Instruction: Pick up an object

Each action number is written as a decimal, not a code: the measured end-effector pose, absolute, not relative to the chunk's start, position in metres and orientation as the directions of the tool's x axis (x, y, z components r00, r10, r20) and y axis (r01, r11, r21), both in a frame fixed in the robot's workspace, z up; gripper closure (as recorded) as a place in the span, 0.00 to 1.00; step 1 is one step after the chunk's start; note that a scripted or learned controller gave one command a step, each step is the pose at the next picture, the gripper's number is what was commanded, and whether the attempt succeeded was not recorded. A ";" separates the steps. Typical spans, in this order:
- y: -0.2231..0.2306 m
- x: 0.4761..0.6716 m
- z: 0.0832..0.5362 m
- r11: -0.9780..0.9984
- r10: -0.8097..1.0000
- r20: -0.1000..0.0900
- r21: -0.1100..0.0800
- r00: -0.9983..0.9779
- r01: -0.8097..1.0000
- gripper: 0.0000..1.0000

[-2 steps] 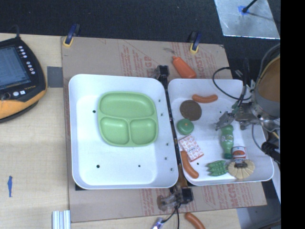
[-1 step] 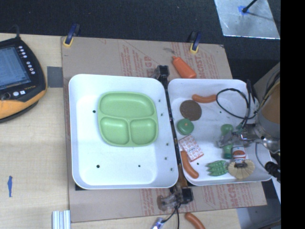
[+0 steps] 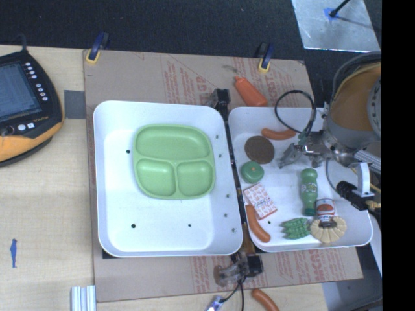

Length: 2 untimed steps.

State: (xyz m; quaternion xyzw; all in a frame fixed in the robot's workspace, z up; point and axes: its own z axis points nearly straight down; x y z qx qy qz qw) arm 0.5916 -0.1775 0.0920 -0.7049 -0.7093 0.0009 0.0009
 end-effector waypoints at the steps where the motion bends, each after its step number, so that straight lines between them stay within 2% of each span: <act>1: -0.193 0.530 0.091 0.006 1.000 -0.001 -0.004 -0.006 1.000 0.00; 2: -0.212 0.477 0.092 0.006 1.000 -0.001 -0.003 -0.006 1.000 0.00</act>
